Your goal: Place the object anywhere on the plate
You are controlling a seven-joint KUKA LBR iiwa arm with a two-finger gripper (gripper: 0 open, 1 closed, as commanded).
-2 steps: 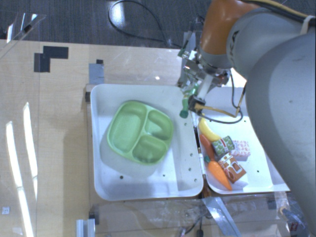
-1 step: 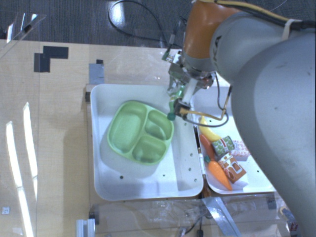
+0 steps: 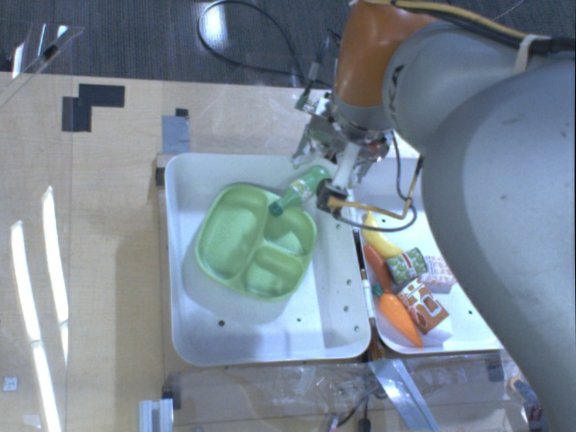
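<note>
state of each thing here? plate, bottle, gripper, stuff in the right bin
green plate: flat, right way up in the left bin
green bottle: tilted, dark cap down over the plate's far right rim, other end at the gripper
gripper: low over the left bin, hold on the bottle unclear
banana: lying in the right bin
carrot: lying at that bin's near end
can: lying between banana and carrot

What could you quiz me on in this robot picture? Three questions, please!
1. Pick one: the plate is A red, B green, C blue.
2. True or false: the carrot lies on the plate.
3. Short answer: which is nearer the gripper, the green bottle or the carrot?

Key: 1 B. 2 False. 3 The green bottle.
</note>
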